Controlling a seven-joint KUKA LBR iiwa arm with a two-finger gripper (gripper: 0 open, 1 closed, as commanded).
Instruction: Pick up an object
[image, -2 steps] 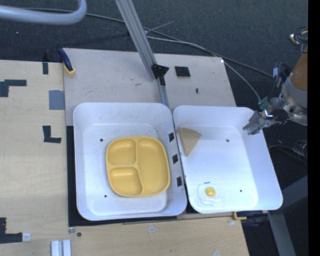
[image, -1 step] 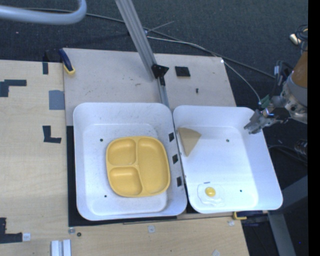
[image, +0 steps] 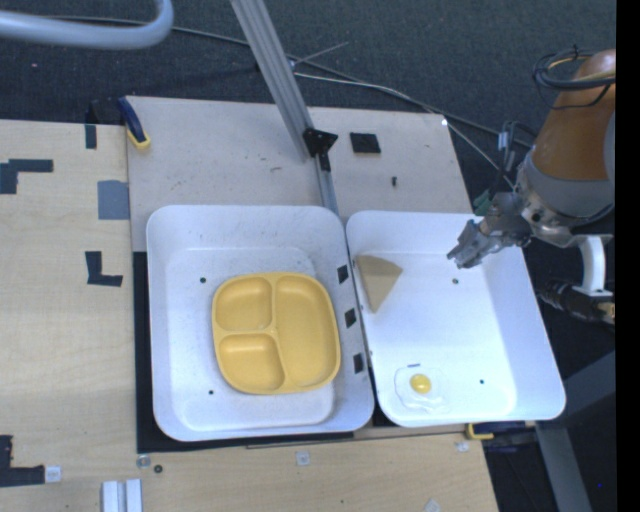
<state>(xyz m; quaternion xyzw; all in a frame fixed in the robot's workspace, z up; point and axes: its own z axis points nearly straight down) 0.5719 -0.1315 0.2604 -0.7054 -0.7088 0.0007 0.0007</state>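
Note:
The right bin (image: 500, 330) holds a tan wedge-shaped piece (image: 378, 280) near its upper left corner and a toy fried egg (image: 419, 387) near its front edge. A yellow divided plate (image: 275, 332) lies in the left bin (image: 180, 300). My gripper (image: 470, 252) hangs over the right bin's upper right part, well to the right of the wedge and apart from it. Nothing shows between its dark fingers.
A metal pole (image: 290, 90) slants down to the gap between the bins. Cables (image: 470, 130) run across the bench behind the right bin. A blue and yellow tool (image: 133, 124) lies at the bench's back left.

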